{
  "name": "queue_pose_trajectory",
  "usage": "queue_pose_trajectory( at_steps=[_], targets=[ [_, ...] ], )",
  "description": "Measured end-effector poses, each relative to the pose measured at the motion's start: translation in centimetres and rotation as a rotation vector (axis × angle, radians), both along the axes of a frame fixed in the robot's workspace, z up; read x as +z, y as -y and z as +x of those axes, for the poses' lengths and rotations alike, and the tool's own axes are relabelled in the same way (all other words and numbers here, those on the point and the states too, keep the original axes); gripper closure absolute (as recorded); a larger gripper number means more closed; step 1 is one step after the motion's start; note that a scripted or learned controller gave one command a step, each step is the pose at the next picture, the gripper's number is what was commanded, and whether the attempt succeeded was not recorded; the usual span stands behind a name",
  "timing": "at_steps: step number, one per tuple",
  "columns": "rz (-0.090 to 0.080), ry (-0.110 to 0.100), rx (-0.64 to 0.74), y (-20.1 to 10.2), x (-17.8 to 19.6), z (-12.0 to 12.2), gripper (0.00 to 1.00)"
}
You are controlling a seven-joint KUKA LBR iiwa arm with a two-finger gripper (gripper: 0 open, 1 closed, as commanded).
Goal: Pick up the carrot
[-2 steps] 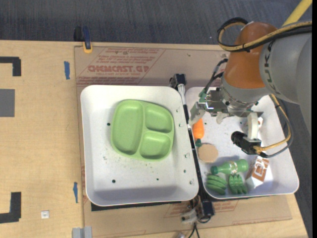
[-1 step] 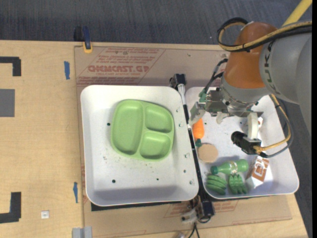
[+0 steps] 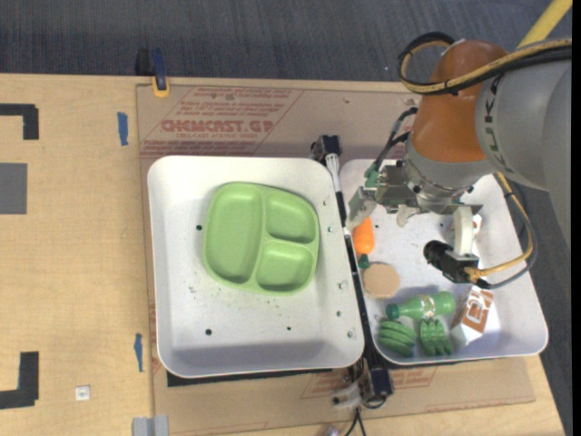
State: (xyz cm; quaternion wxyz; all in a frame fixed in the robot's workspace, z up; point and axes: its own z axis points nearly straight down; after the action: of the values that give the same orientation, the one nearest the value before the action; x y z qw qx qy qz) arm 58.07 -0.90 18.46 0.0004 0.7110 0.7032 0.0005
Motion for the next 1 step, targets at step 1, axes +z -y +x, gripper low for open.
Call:
queue_pose_trajectory(
  at_steps=[1],
  targets=[
    [0.0,0.0,0.0,0.0,0.0,0.0,0.0]
  ],
)
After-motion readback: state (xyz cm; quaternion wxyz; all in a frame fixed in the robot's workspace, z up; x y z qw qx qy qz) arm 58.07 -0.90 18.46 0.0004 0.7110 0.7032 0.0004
